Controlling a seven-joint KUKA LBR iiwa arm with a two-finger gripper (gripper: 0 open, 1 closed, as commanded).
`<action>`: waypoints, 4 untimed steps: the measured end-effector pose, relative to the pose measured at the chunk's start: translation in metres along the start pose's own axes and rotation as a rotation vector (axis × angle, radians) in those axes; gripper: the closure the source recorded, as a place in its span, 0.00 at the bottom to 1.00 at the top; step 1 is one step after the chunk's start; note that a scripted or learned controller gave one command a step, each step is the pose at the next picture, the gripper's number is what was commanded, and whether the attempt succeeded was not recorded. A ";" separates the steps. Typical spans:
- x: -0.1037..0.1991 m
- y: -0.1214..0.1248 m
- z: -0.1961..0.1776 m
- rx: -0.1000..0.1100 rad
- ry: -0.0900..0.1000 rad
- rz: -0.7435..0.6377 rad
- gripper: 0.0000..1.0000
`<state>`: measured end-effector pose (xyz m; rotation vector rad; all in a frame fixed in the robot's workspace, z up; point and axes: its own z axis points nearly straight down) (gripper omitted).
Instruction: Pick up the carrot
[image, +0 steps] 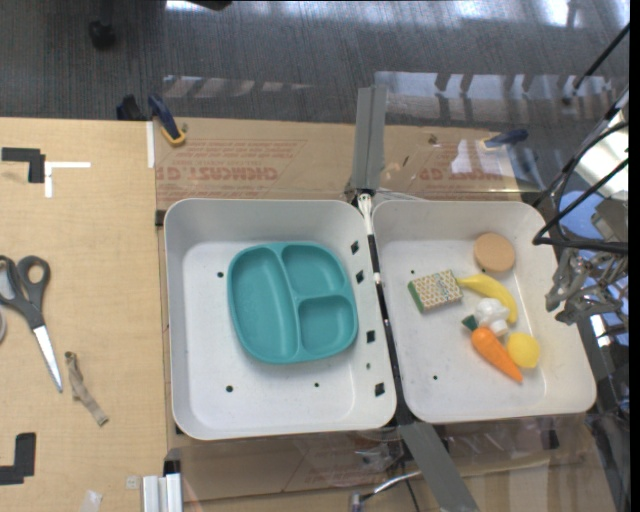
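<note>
The small orange plastic carrot (496, 354) lies slantwise in the right white bin (432, 395), left of the pincer (570, 290), wedged against a yellow lemon (523, 349). Approach across its width, clear of the lemon. Pincer opening: cannot tell.

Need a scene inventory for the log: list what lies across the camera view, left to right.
scissors → teal divided plate → patterned block → carrot → gripper
</note>
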<state>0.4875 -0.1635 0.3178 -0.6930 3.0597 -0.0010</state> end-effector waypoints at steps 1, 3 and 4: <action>-0.043 0.011 0.022 0.000 0.000 -0.015 1.00; -0.052 -0.009 0.063 0.001 -0.002 -0.098 1.00; -0.029 0.064 0.093 -0.002 0.002 0.041 1.00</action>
